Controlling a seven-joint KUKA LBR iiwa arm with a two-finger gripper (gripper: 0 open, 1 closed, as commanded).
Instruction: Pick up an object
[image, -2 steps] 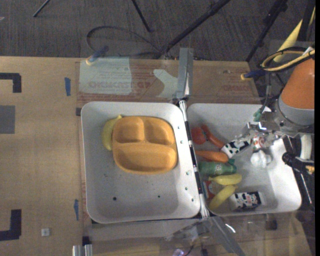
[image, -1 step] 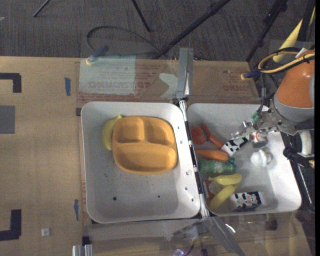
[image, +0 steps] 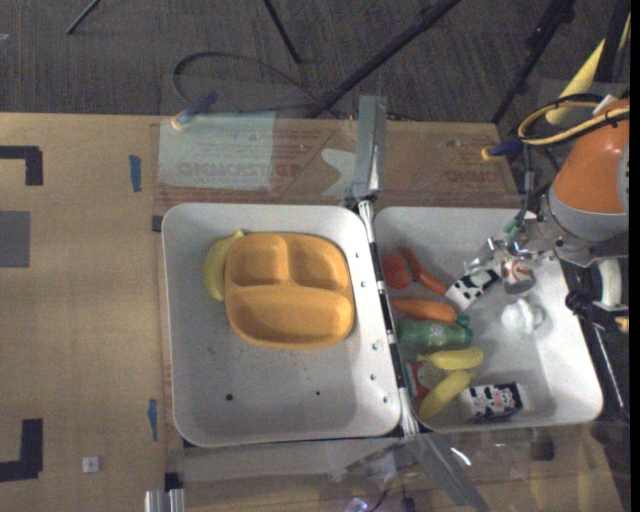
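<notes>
Camera view, left to right. Tan surface (image: 90, 330) carries black tape corner marks and a few blue tape bits. Two shallow white bins sit side by side, smooth plastic with rounded corners.

Left bin (image: 200, 400): one orange compartment tray (image: 290, 288), upside down look, moulded with three sections, matte plastic. One yellow banana (image: 214, 268) is tucked under its left edge, touching it.

Behind the bins lies a clear plastic sheet (image: 220, 155) with mirrored lettering, too faint to read.

Right bin (image: 560, 390), along its left wall from far to near: one red rounded piece (image: 396, 270), two orange carrot-like sticks (image: 426, 272) (image: 424, 310), one green bottle-shaped item (image: 430, 334) with a label I can't read, two yellow bananas (image: 452, 359) (image: 444, 393). One black-and-white carton (image: 493, 400) lies flat near the front wall, print unreadable. One clear crumpled plastic thing (image: 523, 318) sits mid-bin.

Gripper (image: 512, 262) is over the far part of the right bin, grey arm with orange band (image: 592, 180) coming in from the right. A black-and-white cow-pattern block (image: 473, 286) lies just beside the tips, tilted. Jaws: can't tell whether released or clenched, and can't tell whether they touch the block.
</notes>
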